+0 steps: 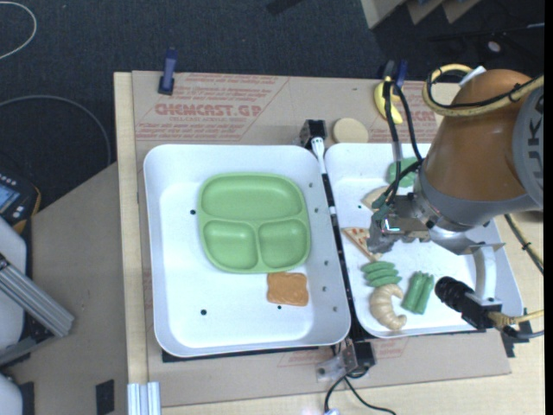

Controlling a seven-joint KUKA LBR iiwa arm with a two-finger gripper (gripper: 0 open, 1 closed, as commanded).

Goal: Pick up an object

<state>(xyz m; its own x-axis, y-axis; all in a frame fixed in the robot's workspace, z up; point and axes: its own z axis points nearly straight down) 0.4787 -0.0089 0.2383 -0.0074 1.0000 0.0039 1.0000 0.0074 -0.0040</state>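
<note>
My gripper [383, 234] hangs low over the middle of the right bin [346, 164], just above a pizza slice [354, 236] that lies by the bin's left wall. In front of it lie a green pea pod [378, 273], a green ribbed stick [418, 292] and a pale croissant [389, 308]. Behind the gripper, a green piece [399, 173] and a beige piece [373, 199] are partly hidden by the arm. Nothing shows as held.
The left bin [168, 258] holds a green divided plate [255, 221] and an orange toast piece [288, 289]. A beige disc [350, 130] and a yellow ring [389, 100] lie on the board behind the right bin. The arm's body covers the right bin's right half.
</note>
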